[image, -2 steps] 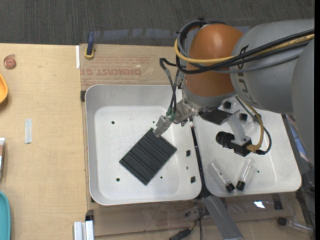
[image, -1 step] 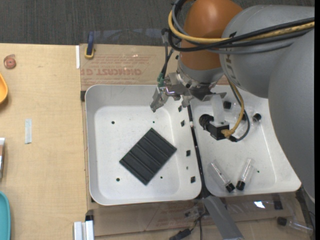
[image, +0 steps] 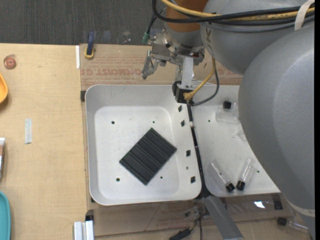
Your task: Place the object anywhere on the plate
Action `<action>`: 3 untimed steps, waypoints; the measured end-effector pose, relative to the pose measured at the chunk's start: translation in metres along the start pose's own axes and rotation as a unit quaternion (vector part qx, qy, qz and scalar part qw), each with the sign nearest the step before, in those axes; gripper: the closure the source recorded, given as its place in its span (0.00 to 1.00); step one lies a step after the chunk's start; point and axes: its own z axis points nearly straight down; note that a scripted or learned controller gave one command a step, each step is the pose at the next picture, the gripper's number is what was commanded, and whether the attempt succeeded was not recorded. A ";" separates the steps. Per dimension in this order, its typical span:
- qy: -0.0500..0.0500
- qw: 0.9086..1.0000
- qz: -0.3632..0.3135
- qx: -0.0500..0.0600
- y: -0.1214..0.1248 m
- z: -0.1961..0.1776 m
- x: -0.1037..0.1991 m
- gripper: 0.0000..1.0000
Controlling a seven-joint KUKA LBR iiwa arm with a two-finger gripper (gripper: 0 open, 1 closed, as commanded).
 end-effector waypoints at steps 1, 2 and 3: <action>0.000 0.973 -0.231 -0.002 -0.003 -0.096 0.044 0.00; 0.000 0.819 -0.573 -0.002 -0.002 -0.053 0.036 0.00; 0.001 0.614 -0.790 -0.002 -0.086 0.075 0.064 0.00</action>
